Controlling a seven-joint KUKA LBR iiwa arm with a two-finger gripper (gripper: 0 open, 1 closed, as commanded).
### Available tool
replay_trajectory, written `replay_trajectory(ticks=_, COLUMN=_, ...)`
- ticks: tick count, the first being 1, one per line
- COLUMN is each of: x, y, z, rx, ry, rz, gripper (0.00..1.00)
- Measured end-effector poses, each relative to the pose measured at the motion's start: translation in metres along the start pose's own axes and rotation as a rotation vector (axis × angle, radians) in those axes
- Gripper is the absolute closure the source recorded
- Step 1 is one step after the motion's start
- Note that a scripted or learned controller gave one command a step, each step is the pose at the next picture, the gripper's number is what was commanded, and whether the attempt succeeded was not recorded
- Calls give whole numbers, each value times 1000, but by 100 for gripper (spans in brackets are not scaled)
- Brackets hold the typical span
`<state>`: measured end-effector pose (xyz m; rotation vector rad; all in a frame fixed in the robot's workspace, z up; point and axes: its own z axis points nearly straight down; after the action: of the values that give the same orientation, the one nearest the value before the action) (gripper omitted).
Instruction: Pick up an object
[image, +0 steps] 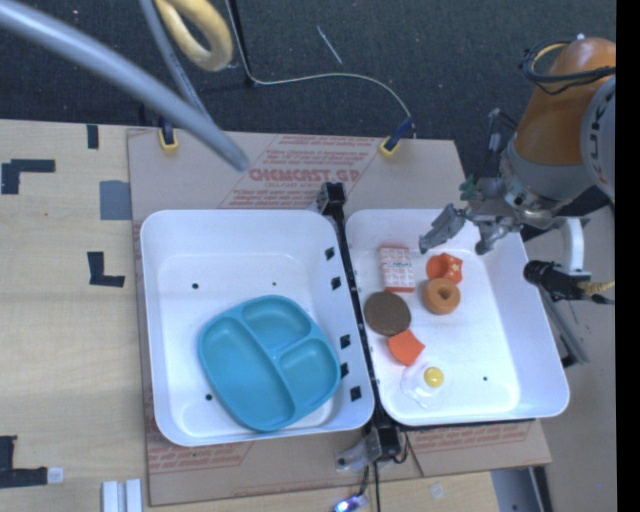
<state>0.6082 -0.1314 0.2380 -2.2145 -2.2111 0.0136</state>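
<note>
Now the approach: the hand (462, 232) hovers spread wide and empty over the right bin (540, 345).
Camera view: next it must descend onto one of six items, perhaps the orange block (444, 267) just below; also one doughnut (440, 296), brown disc (387, 312), carton (396, 268), orange wedge (405, 347), yellow ball (433, 377). One blue tray (268, 361) fills the left bin (165, 300).
</note>
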Motion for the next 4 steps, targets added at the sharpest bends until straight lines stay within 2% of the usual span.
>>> replay_trajectory(ticks=1, x=0, y=2, z=-6, rx=-10, ry=-2, rz=-3, gripper=0)
replay_trajectory(ticks=2, x=1, y=-9, z=52, rx=-4, ry=-2, rz=-2, gripper=0)
replay_trajectory(ticks=3, x=3, y=-10, z=98, rx=-5, ry=-2, rz=-2, gripper=0)
replay_trajectory(ticks=4, x=3, y=-9, z=147, rx=-14, ry=-4, rz=-2, gripper=0)
